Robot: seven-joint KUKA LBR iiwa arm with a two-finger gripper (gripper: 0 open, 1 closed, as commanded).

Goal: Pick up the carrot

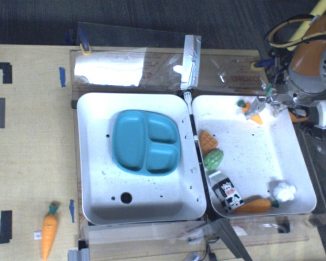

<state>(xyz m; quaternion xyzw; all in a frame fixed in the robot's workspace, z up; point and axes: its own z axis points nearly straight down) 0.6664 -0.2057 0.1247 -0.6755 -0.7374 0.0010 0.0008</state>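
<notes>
Gripping small carrot — fingers closed on it above right bin; no readable writing.

arm: cut off by the right edge and the upper right corner, so just part of it shows.
gripper: small and blurry at the upper right; can't tell how its fingers stand, or if the little orange piece under it is held.
long orange thing: lower right, partly hidden by the black and white toy.
worktop: runs off the left and bottom edges.
</notes>
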